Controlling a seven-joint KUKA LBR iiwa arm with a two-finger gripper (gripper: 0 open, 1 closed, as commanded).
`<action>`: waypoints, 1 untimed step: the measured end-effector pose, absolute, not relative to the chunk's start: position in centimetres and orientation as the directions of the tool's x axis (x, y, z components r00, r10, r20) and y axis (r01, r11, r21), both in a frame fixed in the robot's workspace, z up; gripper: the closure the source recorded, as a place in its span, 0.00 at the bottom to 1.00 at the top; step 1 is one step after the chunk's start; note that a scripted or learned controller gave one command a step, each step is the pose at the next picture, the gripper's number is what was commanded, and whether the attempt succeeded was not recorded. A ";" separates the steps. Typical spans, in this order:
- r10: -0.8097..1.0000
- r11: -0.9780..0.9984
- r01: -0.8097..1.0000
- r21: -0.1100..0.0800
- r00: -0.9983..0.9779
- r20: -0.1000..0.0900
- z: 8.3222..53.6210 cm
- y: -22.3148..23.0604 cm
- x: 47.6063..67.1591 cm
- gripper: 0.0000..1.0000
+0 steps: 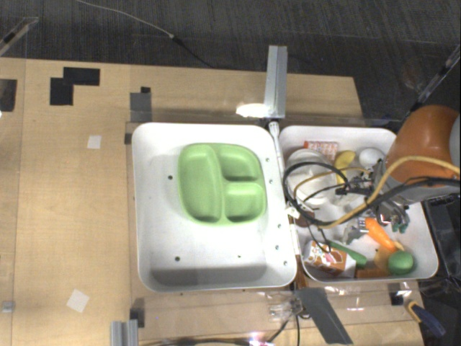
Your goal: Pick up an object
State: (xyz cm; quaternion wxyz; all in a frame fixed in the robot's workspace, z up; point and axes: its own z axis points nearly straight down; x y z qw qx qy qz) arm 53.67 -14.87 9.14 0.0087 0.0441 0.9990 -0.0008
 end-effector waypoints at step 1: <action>0.083 0.997 0.083 -0.004 -0.996 -0.036 10.7 -14.8 54.3 1.00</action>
